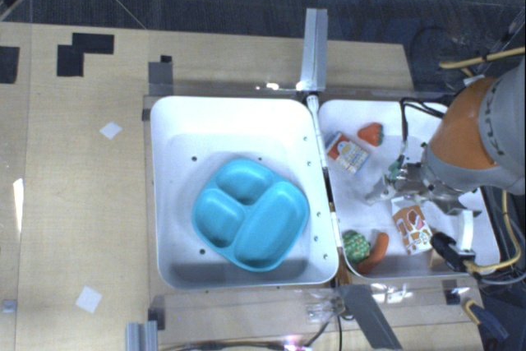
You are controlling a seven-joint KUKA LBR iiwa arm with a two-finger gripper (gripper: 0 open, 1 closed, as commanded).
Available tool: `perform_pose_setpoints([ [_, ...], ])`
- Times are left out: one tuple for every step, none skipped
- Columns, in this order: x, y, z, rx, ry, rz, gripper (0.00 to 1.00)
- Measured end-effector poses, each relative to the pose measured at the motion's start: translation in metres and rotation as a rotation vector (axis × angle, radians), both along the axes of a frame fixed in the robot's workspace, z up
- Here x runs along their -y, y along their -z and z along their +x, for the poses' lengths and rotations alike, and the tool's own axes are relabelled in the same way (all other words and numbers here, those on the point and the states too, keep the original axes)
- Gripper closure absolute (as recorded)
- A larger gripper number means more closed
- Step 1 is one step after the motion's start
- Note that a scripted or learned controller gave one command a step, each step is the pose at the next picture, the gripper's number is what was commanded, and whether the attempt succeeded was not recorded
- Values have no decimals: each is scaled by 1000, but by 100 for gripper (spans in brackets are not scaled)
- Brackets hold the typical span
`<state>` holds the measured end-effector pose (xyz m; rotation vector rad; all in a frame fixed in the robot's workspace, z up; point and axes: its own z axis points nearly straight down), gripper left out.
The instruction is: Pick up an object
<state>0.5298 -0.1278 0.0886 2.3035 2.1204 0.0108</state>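
The gripper (pixel 394 187) hangs low in the right bin (pixel 493 255), whether gripping or not I cannot tell. A printed snack packet (pixel 412 228) lies just beside it, the likeliest pick; a straight descent would avoid the nearby toy carrot (pixel 375 249) and green vegetable (pixel 355 244). Farther off lie a small carton (pixel 348 154) and a red toy (pixel 371 133); a blue divided plate (pixel 249 214) sits in the left bin (pixel 177 136).

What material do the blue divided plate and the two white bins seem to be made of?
Blue divided plate: probably moulded plastic, with an even colour, rounded compartment walls and a soft sheen. Left white bin and right white bin: likely thin formed plastic, smooth and slightly glossy, with rounded corners and small highlights along the rims. Painted metal cannot be ruled out.
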Motion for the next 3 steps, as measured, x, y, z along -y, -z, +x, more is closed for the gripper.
perform_pose_setpoints([
  [46, 0, -40, -2, -19, -1, 0],
  [45, -11, -37, 4, -24, -1, 100],
  [-1, -119, 0, -8, -169, 1, 100],
])
